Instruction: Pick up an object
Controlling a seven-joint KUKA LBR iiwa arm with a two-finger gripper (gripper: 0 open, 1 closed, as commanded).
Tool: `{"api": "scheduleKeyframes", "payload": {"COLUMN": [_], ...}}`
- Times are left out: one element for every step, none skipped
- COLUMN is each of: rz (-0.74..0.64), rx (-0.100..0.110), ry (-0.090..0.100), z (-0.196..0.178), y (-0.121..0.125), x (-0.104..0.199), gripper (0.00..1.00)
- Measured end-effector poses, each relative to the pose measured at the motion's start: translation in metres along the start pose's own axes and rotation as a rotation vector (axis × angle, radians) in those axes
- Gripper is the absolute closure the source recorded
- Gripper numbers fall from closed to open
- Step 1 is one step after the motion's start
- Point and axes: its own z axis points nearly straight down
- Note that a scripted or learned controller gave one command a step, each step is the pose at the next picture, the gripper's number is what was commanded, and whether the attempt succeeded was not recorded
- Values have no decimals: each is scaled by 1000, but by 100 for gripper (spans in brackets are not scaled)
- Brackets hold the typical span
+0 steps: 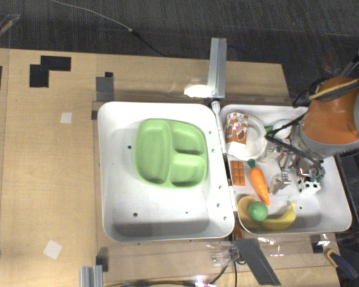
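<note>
Pincer [282, 175] hovered low in the right bin [341, 217], grip impossible to tell.
The nearby carrot [260, 185] looked light, stiff, slippery; its thick middle seemed the best hold.

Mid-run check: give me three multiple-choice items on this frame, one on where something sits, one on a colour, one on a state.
1. Where does the green divided plate lie?
A. in the left bin
B. in the right bin
C. on the bare bench

2. What colour is the carrot?
A. purple
B. orange
C. white

3. How does the green divided plate lie?
A. flipped face down
B. standing on edge
C. flat, compartments facing up

Answers:
1 A, it rests on the floor of the left bin.
2 B, it is orange, lying beside the banana.
3 C, its three compartments show from above.
</note>
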Motion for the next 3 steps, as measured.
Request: {"api": "scheduleKeyframes", "payload": {"rz": [34,184,157], "rx": [8,2,2], "ry": [-7,-9,-21], "z": [-1,-2,-3], "y": [41,54,56], "x": [24,57,64], "gripper": [0,0,0]}}
